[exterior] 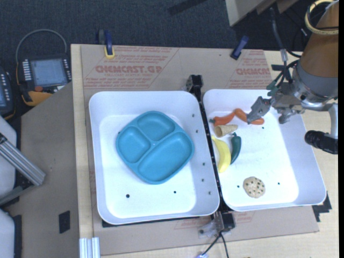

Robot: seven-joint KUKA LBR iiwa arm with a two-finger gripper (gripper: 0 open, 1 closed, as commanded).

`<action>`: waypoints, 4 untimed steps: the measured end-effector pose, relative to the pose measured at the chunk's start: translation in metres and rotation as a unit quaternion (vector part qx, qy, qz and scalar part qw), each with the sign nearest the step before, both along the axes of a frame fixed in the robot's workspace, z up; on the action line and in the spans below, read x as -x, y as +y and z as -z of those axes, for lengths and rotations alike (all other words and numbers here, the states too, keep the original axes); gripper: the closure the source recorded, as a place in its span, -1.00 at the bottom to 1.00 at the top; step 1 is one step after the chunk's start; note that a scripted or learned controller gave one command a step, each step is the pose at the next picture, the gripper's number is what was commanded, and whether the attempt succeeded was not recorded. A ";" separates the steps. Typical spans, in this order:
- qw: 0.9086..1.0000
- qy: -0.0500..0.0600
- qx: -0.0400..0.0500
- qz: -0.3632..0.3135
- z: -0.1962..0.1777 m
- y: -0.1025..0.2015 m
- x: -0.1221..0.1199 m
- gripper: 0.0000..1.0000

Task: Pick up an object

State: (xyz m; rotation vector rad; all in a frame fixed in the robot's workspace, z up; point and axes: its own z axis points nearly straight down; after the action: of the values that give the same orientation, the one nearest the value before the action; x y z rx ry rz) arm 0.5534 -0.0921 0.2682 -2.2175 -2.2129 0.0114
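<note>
The right bin (301, 160) holds several small objects. An orange carrot-like piece (235, 115) lies at its upper left, with a tan cone-shaped piece (226, 129) just below it. A yellow banana (222, 153) and a green pepper (235, 146) lie side by side near the bin's left wall. A round cookie (253, 186) rests lower down. My gripper (270, 114) hangs over the bin's upper part and is open. Its left finger (257, 110) sits at the right end of the orange piece. Nothing is between the fingers.
The left bin (107, 187) holds a blue divided plate (155, 147). A black clamp (194, 83) sits at the top of the seam between the bins. The arm's grey wrist and orange band (320, 52) rise at the upper right.
</note>
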 end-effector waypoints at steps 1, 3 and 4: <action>1.000 -0.005 0.001 -0.001 -0.005 0.000 -0.002 -1.00; 1.000 -0.001 0.000 -0.001 0.112 -0.002 0.015 -1.00; 1.000 -0.006 0.001 0.001 0.160 -0.001 0.024 -1.00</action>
State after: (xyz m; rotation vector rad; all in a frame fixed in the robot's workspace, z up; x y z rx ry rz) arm 0.5292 -0.0928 0.1083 -2.2255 -2.2185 0.0002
